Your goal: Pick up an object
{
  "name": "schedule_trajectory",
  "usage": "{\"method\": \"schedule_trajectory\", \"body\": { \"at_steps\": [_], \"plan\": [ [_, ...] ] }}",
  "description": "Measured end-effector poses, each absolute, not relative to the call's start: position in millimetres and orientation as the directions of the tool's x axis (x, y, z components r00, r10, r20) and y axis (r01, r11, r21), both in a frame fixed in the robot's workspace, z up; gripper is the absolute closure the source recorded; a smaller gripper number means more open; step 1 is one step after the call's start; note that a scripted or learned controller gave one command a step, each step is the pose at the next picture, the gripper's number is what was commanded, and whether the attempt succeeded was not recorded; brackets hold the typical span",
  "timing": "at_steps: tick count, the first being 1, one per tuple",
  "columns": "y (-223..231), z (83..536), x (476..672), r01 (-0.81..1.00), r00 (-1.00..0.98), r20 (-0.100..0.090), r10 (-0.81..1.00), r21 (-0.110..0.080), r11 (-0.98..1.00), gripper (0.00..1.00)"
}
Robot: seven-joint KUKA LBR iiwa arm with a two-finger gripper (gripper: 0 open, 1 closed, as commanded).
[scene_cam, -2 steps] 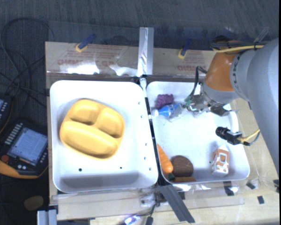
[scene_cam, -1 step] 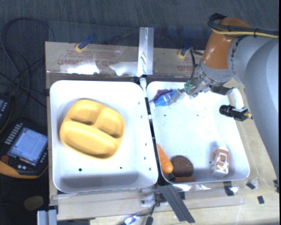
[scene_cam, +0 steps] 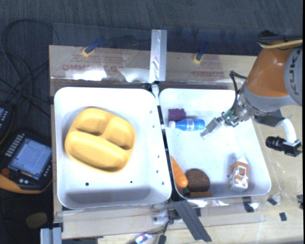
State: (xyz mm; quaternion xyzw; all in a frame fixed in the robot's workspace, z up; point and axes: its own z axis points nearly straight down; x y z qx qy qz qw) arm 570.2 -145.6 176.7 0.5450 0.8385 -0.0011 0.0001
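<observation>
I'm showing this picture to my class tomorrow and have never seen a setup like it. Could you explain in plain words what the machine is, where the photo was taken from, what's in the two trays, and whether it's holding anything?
One fixed camera looks down at a slant on a bench with two shallow white bins. The grey and orange shape on the right is a robot arm; its gripper, the two-finger "hand", reaches into the right bin.

The left bin holds one large yellow bread-like lump. The right bin holds a small blue and white bottle lying on its side, a purple item behind it, a carrot, a brown round object and a small carton.

The gripper is just right of the bottle. Nothing is visible between its fingers, so it does not appear to hold anything.
</observation>
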Motion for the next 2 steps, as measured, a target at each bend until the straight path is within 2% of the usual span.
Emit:
{"method": "schedule_trajectory", "body": {
  "at_steps": [1,2],
  "plan": [
    [-181,224,538.5,0.946,-0.325,-0.001,0.946,-0.001,0.325,0.00],
    [-223,137,483.8,0.940,-0.342,0.002,0.940,-0.001,0.342,0.00]
  ]
}}
